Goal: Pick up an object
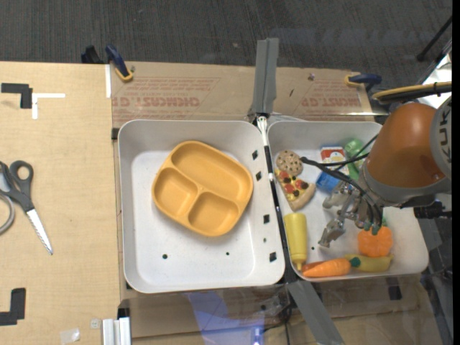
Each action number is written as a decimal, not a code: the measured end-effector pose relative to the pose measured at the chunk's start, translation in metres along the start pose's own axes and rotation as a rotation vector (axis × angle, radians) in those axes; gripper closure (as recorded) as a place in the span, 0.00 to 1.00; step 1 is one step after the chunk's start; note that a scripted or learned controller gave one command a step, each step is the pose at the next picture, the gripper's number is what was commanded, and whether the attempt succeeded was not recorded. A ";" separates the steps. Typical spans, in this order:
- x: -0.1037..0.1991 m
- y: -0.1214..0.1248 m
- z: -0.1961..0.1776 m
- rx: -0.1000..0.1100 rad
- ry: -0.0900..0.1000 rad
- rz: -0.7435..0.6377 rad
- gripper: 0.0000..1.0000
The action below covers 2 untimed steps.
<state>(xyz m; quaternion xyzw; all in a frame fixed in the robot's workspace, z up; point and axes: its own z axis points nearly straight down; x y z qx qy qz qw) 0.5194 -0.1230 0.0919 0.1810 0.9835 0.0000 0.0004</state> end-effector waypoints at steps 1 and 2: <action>-0.071 0.032 -0.002 -0.001 -0.005 0.135 0.00; -0.112 0.044 -0.001 -0.001 -0.004 0.353 0.00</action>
